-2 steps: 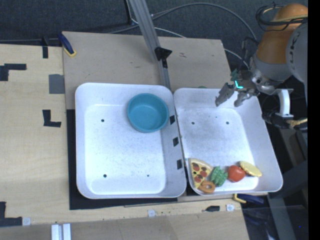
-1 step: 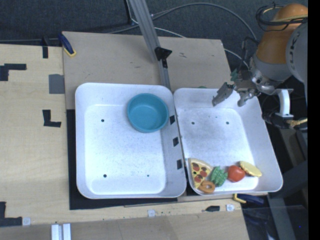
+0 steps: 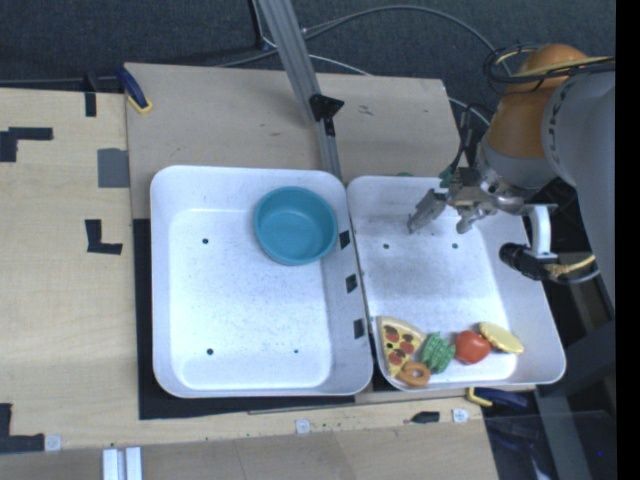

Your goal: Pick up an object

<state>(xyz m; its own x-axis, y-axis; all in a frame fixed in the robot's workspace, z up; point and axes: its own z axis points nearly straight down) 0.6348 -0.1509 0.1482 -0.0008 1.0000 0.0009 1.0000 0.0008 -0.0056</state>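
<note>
My gripper [image 3: 441,219] hangs over the far part of the right bin [image 3: 430,268], its two fingers spread apart with nothing between them. Along that bin's near edge lie a pizza slice [image 3: 401,344], a green leafy toy [image 3: 436,351], a red tomato [image 3: 472,347] and a yellow piece [image 3: 501,337]. They sit well below the gripper in the view, apart from it. A blue bowl [image 3: 294,225] stands upright in the far right corner of the left bin [image 3: 230,318].
A grey metal post [image 3: 300,63] slants down to the seam between the two bins. Cables run across the dark floor behind the bench. Black clips sit along the divider between the bins.
</note>
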